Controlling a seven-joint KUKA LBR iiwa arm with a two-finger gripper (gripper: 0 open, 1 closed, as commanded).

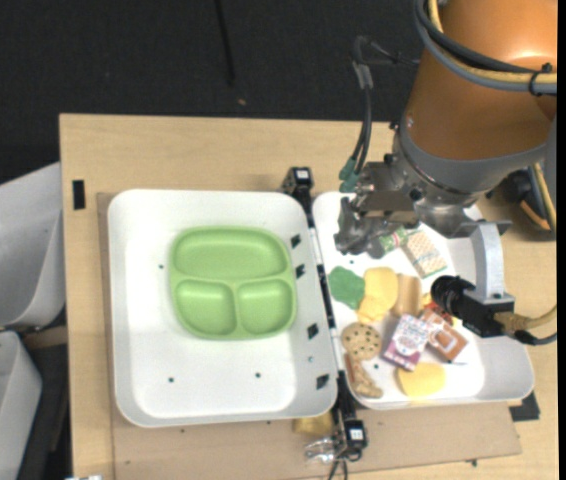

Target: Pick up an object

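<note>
Tool [356,240] low in right bin [503,378], green toy [346,285] just below

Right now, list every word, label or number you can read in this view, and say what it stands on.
No text reads clearly.
Purple packet: printed front, too blurred to read.
Checked packet: pattern, no legible words.
Orange-brown packet: label too small to read.
Green divided tray: no marking seen.
</note>
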